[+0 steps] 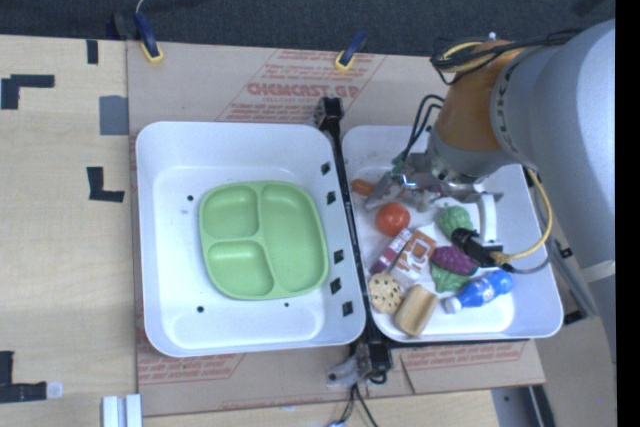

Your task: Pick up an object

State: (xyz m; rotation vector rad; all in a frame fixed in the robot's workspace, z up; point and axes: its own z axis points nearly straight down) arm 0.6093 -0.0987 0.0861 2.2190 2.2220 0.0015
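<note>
The gripper [408, 183] hangs low in the right bin [535, 315], just above the tomato [393, 217]; its grip I cannot tell

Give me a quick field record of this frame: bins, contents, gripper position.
left bin: holds a green divided plate
right bin: holds a red tomato, cookie, bread roll, blue bottle, purple item, green item, small carton
gripper: low over the right bin's upper left part, just above the tomato
grasp: nothing seen between the fingers
arm: enters from the right
</note>
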